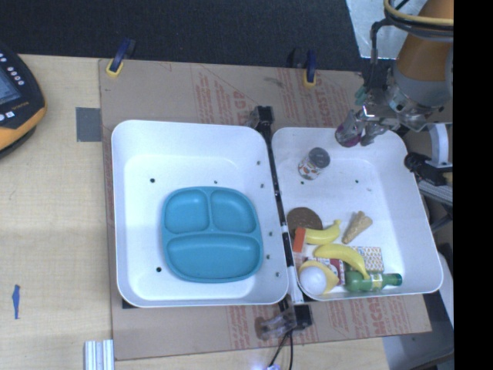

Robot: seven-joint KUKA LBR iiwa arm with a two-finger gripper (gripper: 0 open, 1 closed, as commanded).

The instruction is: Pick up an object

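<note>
Grey arm at right bin (416, 199) far rim | gripper (356, 133) near small jar (313, 162); finger spread cannot be told | advice: centre over jar, descend straight, avoid rim; banana (339, 250) pile is cluttered.

A light blue divided plate (211, 233) is sitting in a white bin (131, 206) far from the end effector (356, 133); nearer it, yellow bananas (339, 251), a green bottle (371, 281) and a brown disc (303, 219) are showing.
</note>
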